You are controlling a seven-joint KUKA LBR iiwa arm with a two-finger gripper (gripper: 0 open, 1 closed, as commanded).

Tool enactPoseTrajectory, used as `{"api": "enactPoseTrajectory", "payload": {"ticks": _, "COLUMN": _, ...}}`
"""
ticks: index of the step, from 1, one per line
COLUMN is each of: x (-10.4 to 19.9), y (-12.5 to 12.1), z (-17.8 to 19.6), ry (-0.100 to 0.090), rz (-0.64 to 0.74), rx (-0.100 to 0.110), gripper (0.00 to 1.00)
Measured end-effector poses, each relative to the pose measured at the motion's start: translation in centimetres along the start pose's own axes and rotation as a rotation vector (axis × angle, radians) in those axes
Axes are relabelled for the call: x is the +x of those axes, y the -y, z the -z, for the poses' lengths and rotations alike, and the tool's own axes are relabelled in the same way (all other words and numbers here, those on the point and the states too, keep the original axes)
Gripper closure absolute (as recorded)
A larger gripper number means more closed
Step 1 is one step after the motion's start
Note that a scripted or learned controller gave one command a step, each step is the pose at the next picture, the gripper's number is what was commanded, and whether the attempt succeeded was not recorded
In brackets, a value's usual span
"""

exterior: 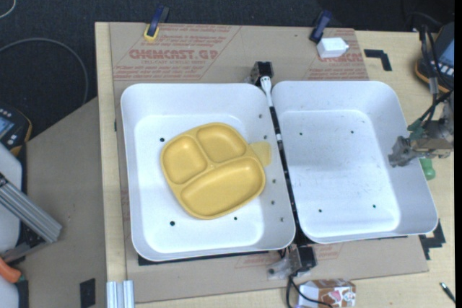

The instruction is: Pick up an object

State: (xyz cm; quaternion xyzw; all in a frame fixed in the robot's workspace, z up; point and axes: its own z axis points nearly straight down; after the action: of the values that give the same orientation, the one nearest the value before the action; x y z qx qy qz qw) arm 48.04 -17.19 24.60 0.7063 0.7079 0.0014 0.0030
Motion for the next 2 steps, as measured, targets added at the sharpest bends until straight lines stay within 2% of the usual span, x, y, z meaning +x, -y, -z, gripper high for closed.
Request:
{"api": "enactPoseTrajectory", "payload": {"ticks": 1, "x": -5.5, "y": 0.2, "z": -1.7, "ry": 0.002, "rz": -0.007, "rx": 0.005, "gripper": 1.0}}
{"api": "enactPoseTrajectory", "payload": {"ticks": 2, "x": -5.2, "y": 0.0, "z": 2.0, "ry": 0.002, "rz": -0.001, "rx": 0.0, "gripper": 1.0}}
